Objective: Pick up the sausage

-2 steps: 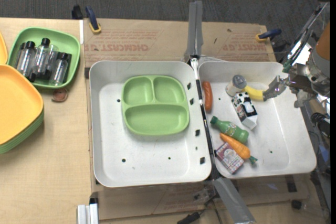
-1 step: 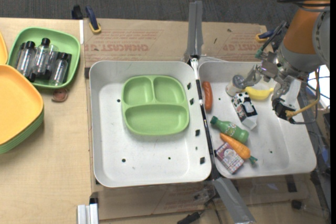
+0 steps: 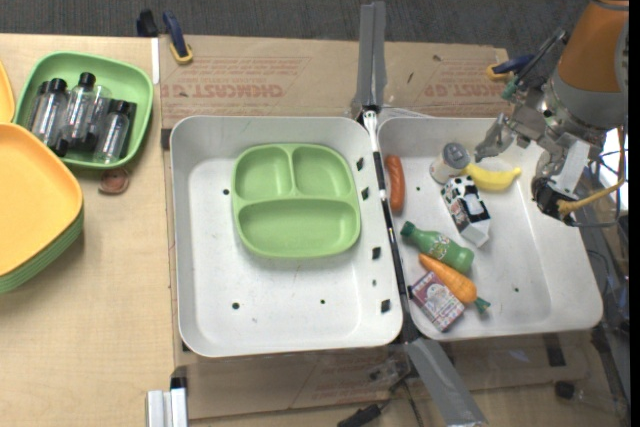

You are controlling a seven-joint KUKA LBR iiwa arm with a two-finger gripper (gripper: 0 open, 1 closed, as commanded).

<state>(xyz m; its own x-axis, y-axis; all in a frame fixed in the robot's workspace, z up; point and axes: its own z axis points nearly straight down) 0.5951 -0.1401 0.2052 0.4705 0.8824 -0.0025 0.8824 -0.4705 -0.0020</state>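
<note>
The bench (image 3: 120, 335) carries two shallow white bins side by side, the left bin (image 3: 200, 315) and the right bin (image 3: 560, 305), on brown cardboard (image 3: 270, 80). At the bench's left edge sits a stack of orange plates (image 3: 35, 215). Toward its far left corner rests a green tray (image 3: 135, 90) of small bottles (image 3: 80, 115).

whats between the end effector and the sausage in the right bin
In the camera view, a banana and a small grey-capped item lie between the end effector and the sausage.
</note>
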